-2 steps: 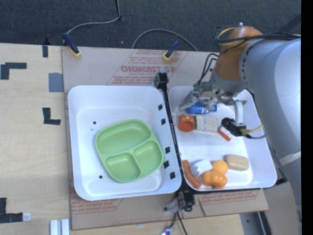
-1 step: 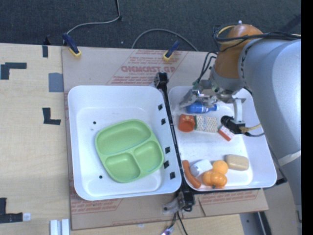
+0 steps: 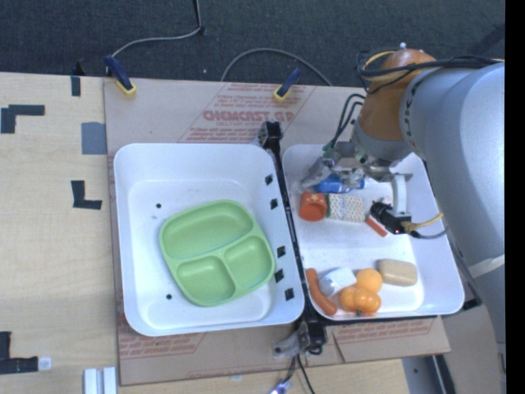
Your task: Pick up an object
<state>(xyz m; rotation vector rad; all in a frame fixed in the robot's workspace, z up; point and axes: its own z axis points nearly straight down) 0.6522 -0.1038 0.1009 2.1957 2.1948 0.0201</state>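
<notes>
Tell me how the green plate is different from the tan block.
The plate is green; the block is tan. The plate is far bigger than the block. The plate has three sections; the block is a plain lump. The plate lies in the left bin; the block lies in the right bin near other things. Both lie flat.

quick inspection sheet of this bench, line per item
surface: cardboard sheet under two white bins, on a wooden bench
job's things: right bin holds an orange cup, mesh-patterned packet, tan block, orange fruits, red sausage shape
clutter: green divided plate in left bin
grippers: gripper low over the right bin's far end, by the cup
cables: black cable beyond the bench
surroundings: dark carpet; yellow-blue clamps on cardboard's far edge
</notes>
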